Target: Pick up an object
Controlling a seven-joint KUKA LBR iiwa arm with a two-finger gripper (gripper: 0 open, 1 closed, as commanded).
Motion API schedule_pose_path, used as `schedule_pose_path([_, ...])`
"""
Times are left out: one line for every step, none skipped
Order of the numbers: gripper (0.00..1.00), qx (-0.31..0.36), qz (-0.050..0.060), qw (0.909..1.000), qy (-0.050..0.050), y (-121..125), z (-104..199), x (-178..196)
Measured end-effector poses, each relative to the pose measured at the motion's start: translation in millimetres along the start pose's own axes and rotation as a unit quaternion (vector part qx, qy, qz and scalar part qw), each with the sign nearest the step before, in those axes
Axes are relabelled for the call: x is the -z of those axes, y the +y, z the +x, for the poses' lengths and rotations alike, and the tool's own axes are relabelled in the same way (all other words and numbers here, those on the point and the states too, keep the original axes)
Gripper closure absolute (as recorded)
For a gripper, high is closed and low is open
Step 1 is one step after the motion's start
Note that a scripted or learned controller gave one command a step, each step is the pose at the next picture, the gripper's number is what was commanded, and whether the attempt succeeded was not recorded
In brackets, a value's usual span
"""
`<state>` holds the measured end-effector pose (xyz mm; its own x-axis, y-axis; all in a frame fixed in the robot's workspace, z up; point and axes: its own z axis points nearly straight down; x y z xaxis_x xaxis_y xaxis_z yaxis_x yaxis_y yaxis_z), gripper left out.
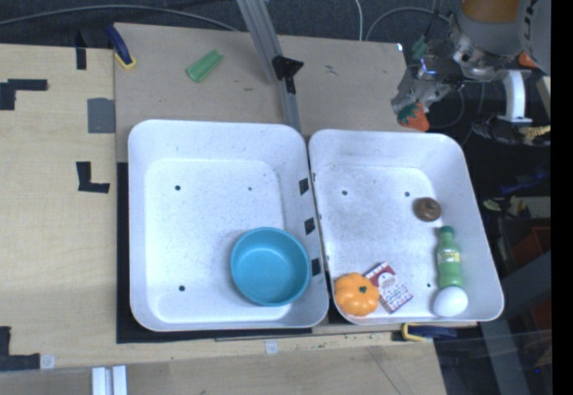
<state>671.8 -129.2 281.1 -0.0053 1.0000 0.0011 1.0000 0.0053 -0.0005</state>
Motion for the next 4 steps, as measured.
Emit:
schedule_pose_path([1.0,0.0,0.001,1.0,0.0,-0.7,45.2,-3.4])
schedule_pose_path([1.0,0.0,0.001,1.0,0.0,-1.1,88.7,-14.1])
schedule_pose_path([1.0,0.0,0.002,1.0,0.0,-9.1,137.7,-33.5])
schedule_pose_path([1.0,0.0,0.002,1.0,0.0,-12.8,186.9,-49.7])
